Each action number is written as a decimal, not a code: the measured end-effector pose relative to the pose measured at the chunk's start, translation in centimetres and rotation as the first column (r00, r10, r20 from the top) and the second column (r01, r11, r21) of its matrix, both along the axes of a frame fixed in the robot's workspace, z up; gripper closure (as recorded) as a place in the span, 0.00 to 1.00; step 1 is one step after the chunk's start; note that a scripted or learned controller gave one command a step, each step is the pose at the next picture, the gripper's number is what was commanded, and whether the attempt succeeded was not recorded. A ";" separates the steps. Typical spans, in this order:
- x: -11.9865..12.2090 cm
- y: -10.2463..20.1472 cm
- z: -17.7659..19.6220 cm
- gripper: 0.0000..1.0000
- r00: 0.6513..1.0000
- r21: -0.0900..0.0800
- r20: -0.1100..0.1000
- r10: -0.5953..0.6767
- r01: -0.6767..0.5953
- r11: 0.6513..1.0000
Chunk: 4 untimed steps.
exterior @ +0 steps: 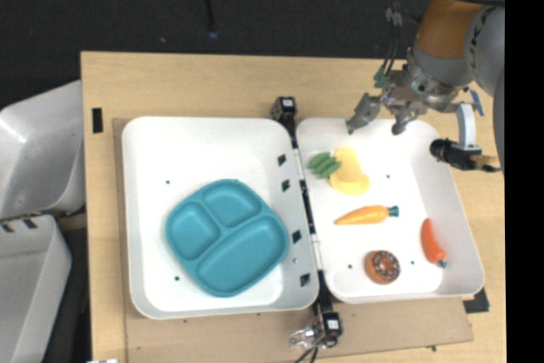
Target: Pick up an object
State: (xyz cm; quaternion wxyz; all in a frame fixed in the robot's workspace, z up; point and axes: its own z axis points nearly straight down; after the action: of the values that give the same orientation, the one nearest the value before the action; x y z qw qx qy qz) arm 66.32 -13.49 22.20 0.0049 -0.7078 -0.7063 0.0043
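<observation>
My gripper hangs over the far edge of the right bin, fingers spread open with nothing between them. Just below and left of it lies a yellow toy with a green leafy end. An orange carrot rests in the middle of that bin. A red-orange pepper lies near the bin's right wall, and a chocolate doughnut sits at the front.
The left bin holds a blue divided plate. A black clip sits at the far end of the seam between the bins. A white container stands off the bench's left side.
</observation>
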 end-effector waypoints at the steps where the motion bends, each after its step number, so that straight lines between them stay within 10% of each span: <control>1: 0.3 0.0 0.9 0.00 1.000 -0.001 0.015 0.003 -0.003 1.000; 4: 0.8 -1.4 -12.1 0.00 1.000 -0.003 0.014 0.002 -0.002 1.000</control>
State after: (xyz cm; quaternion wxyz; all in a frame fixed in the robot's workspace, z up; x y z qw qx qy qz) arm 67.11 -14.91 10.15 -0.0010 -0.7071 -0.7071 0.0006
